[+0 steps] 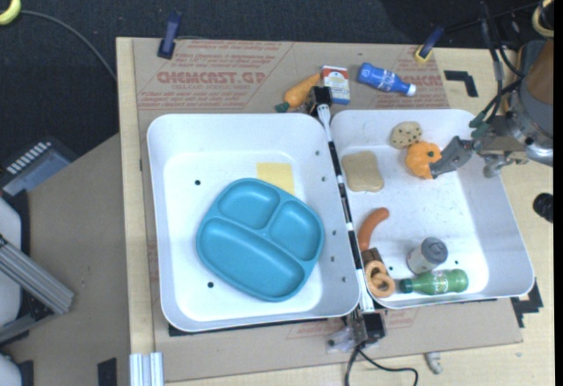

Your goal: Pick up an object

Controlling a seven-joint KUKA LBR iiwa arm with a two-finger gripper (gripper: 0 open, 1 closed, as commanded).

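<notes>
One fixed camera is looking down at a slant from above the table [220,59], far enough back to be taking in both white bins: left bin [167,200] toward 9 o'clock, right bin [501,226] toward 3 o'clock. The arm [537,103] is entering from 3 o'clock. Dark floor is showing toward 12 o'clock.

A small, round orange fruit-shaped toy [423,156] sits in the right-hand white bin [501,226], toward its far side. It rests on the bin floor, right against the dark fingertips of the gripper [445,159], just beside a speckled cookie [405,134].
</notes>
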